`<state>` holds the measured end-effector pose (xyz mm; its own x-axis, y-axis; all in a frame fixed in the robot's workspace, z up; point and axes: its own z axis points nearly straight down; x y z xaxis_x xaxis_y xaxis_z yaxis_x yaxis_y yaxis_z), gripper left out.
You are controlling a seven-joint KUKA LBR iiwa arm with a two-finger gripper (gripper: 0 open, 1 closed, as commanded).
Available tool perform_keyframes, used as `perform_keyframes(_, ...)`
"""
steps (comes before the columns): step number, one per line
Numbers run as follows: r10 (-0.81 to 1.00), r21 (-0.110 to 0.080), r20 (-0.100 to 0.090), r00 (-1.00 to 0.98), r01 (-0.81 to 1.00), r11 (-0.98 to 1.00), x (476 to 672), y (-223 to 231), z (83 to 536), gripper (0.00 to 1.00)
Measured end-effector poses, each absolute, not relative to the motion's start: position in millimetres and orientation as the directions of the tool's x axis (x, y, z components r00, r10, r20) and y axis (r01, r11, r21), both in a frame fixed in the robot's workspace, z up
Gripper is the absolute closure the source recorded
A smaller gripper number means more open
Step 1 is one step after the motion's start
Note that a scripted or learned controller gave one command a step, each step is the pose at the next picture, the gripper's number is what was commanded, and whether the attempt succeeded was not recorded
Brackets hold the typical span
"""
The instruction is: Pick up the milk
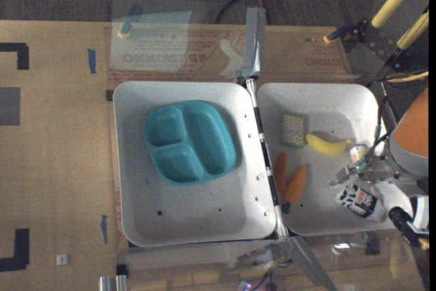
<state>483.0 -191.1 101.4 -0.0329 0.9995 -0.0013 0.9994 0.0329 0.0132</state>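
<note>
1. White plastic forms the two bins; we see the left bin [136, 215] holding a teal divided plate [191, 142].
2. We find the right bin [327, 95] holding the smaller items, with the grey arm [415, 146] entering from the right.
3. We locate the gripper [353, 174] low in the right bin; whether it is open or closed, we cannot tell.
4. We see the milk [359, 200], a black-and-white carton, lying just below the gripper near the bin's front right corner.
5. We note a banana [327, 144], two carrots [289, 182] and a checkered sponge [294, 129].
</note>
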Motion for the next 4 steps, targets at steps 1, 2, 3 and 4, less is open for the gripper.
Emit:
perform_keyframes(1,1.0,0.016,-0.002,-0.03,0.999,0.03,483.4,-192,111,1.0)
perform_keyframes(2,1.0,0.015,-0.002,-0.029,0.999,0.029,483.2,-192,111,0.0)
perform_keyframes(3,1.0,0.015,-0.002,-0.029,0.999,0.029,483.2,-192,111,0.0)
perform_keyframes(4,0.962,0.005,-0.005,-0.272,0.962,0.272,493.2,-151,88,0.0)
